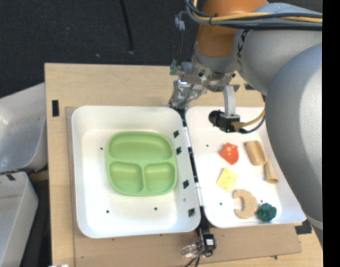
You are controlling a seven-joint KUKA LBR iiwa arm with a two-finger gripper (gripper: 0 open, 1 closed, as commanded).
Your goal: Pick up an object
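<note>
above the far edge where the two bins meet hangs the gripper (182,95), finger state impossible to tell, well apart from the red piece (229,153).

Two white bins (80,149) side by side. One green divided plate (141,162). Five small items at three o'clock: red (229,153), yellow (226,178), tan roll (255,152), crescent (245,203), dark green (266,211)

Grey arm (286,43), orange band (228,7), yellow-black cables (253,20).
</note>
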